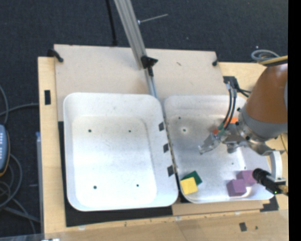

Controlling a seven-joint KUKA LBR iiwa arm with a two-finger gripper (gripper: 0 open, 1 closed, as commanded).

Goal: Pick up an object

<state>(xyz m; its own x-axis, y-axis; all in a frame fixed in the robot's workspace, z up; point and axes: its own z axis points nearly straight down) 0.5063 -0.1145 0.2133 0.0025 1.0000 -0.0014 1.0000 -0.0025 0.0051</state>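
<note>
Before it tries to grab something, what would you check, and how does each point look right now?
1. Something to pick: ok, a yellow block, a green block and a purple block lie in the right bin.
2. Gripper over that bin: ok.
3. Gripper above a block: not ok, it hangs over bare floor.
4. Fingers ready: cannot tell.
5. Yellow and green apart: not ok, they touch.

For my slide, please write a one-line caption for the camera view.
KUKA arm's gripper hovers in the right bin, above a yellow-green block and purple block.
</note>
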